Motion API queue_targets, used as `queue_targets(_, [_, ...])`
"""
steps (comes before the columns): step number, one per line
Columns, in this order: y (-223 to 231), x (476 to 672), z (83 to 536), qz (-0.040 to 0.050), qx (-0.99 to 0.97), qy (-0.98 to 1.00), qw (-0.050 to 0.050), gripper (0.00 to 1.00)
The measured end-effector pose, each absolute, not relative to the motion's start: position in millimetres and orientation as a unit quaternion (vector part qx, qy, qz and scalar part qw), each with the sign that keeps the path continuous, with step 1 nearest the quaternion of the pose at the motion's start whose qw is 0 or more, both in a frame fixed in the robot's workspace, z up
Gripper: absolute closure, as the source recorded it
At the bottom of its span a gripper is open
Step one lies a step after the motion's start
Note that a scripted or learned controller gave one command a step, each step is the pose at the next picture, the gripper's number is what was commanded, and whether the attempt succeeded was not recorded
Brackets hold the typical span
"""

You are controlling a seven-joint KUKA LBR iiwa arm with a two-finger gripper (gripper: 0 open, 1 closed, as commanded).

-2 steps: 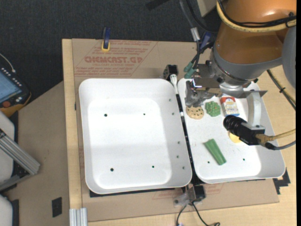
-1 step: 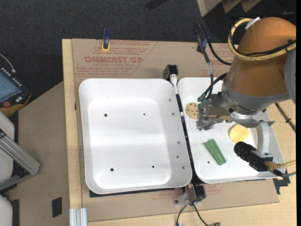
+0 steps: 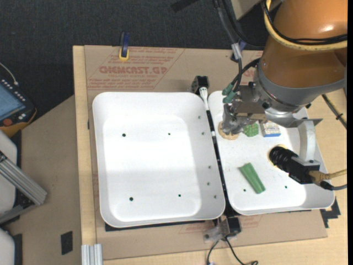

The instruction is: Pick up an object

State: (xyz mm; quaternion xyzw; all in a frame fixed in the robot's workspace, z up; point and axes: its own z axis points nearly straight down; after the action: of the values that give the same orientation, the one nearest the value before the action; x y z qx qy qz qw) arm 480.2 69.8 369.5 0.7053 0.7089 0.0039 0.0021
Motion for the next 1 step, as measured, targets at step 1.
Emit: queue_targets(1, [130.2, 481.1, 425.2, 0.004, 0.704, 0.71, 0.001, 1.0])
